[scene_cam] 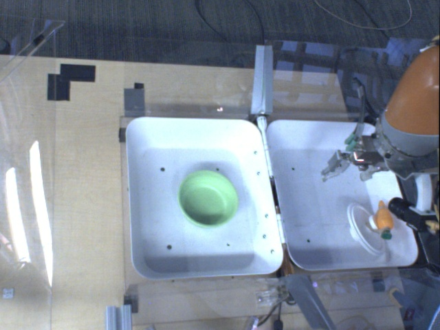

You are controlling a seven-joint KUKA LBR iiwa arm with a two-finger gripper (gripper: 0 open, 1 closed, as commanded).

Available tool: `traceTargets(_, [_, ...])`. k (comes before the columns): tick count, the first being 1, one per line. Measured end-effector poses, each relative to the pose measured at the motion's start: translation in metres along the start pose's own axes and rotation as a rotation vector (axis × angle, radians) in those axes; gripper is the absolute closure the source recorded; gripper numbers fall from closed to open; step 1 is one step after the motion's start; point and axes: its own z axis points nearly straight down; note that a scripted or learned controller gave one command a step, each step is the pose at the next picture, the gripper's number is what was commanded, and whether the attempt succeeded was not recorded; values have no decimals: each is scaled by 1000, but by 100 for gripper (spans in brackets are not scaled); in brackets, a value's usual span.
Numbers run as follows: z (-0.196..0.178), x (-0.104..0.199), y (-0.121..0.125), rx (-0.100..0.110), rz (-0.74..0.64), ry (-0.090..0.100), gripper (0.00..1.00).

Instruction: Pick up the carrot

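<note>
The small orange carrot (382,218) with a green tip lies near the front right corner of the right bin (302,205), resting on a clear plastic dish (363,231). My gripper (349,169) hangs over the middle right of that bin, behind and left of the carrot and apart from it. Its fingers (333,166) are spread open with nothing between them. The grey arm with its orange band (416,98) comes in from the right.
A green bowl (208,197) sits in the middle of the left bin (148,157). A metal divider (263,81) runs behind the seam between the bins. A black part of the arm (411,215) sits just right of the carrot.
</note>
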Motion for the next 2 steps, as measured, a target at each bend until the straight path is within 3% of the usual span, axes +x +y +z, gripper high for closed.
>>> traceTargets(1, [-15,-51,-53,-3,-30,-2,0])
traceTargets(2, [37,-87,-54,-1,-151,-1,0])
